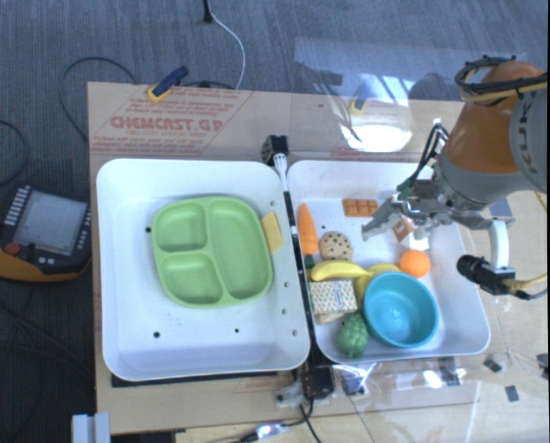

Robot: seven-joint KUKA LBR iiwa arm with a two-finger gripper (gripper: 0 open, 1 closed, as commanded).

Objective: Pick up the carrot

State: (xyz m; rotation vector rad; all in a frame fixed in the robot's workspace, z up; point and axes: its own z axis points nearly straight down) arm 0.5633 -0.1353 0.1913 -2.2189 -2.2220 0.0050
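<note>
A brown board (164,127) with red printing, readable in part as "CHEMCAST GP", lies under two shallow white bins set side by side. The left bin (127,247) bears a green tray (210,250) with three compartments, and a small yellow block (272,232) sits at the tray's three o'clock edge. The right bin (473,326) carries toy food. The grey and orange arm (492,150) reaches in from three o'clock, and its claw (402,218) hangs over the upper middle of the right bin; whether its fingers are open or shut cannot be told, and nothing is seen held. A blue bowl (400,309) sits at the bin's five o'clock. A banana (341,270) lies in the middle, a cracker (333,298) just below it and a green vegetable (352,336) at six o'clock. The carrot (306,231) lies upright along the bin's left wall, at nine o'clock, well apart from the claw. A cookie (334,245) sits just right of the carrot. An orange (413,263) rests just below the claw, and a small brown wafer (359,207) lies at eleven o'clock.
</note>
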